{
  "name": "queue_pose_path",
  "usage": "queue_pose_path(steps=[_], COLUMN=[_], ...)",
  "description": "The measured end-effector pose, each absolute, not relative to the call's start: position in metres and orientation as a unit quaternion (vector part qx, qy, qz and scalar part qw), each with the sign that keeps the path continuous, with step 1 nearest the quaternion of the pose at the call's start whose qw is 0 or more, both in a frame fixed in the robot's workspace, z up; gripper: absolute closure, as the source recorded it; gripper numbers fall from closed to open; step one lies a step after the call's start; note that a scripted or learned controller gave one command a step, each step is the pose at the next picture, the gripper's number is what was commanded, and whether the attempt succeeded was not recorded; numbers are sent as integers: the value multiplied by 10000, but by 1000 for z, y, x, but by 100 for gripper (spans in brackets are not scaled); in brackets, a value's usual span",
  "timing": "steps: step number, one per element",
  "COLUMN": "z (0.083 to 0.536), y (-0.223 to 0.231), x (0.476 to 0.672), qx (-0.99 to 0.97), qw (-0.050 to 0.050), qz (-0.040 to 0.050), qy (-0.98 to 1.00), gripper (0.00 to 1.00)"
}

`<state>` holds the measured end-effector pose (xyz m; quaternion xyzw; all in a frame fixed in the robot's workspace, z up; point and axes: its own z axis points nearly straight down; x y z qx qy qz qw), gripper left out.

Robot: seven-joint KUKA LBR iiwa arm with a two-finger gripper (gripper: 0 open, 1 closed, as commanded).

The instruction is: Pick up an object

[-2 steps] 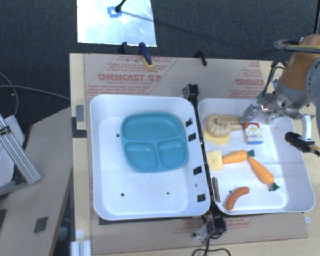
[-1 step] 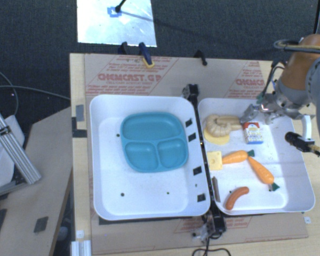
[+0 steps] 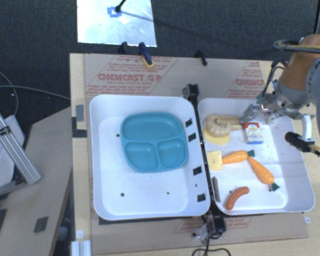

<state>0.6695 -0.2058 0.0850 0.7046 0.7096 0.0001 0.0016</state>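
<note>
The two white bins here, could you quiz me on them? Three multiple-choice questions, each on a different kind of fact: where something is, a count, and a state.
1. Where does the blue divided tray lie?
A. left bin
B. right bin
C. on the cardboard outside the bins

2. How many toy carrots are in the right bin?
A. one
B. two
C. four

3. How does the sausage rest?
A. between the gripper's fingers
B. free on the bin floor
C. on the blue tray

Answers:
1 A, the tray sits in the middle of the left bin.
2 B, one carrot lies beside the cheese wedge, the other carrot is angled to its right.
3 B, it lies alone near the front wall, far from the gripper.
</note>
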Motion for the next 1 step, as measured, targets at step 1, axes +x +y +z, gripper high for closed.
queue_pose_path(steps=[1], z=[85], y=[-206], x=[669], qx=[7046], qw=[15], qz=[1], qy=[7096], gripper=[0])
